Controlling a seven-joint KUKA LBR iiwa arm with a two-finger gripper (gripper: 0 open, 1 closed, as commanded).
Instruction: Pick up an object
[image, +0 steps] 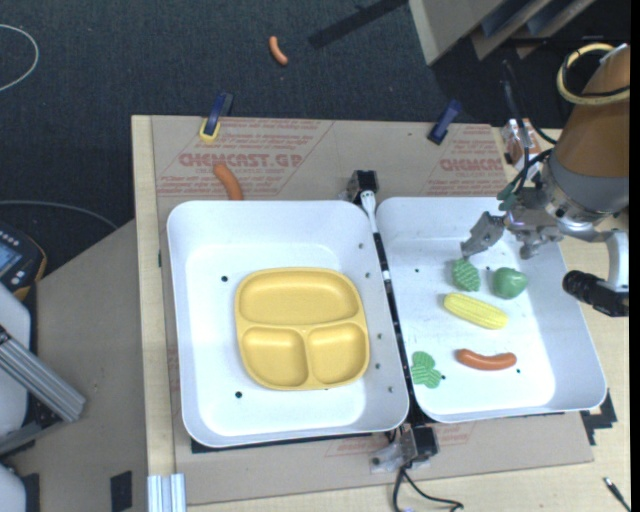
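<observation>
Toy food lay scattered in the right-hand white bin (570, 385), and the piece nearest the tool was a green ridged toy vegetable (465, 274), sitting just below and slightly left of the gripper (508, 233). Taking that vegetable as the landmark: a green round toy (509, 282) sat just to its right, almost directly beneath the gripper; a yellow corn cob (475, 311) lay just below it, long axis slanting down to the right; a red sausage (486, 359) lay farther below, roughly level; a small green leafy piece (425, 369) sat below and to its left, near the bin's inner wall. The gripper hung over the upper part of that bin with its fingers spread apart and nothing between them. A short drop toward either green piece looked like the likeliest next move. The yellow divided plate (299, 327) rested in the left bin (190, 300), well apart.
</observation>
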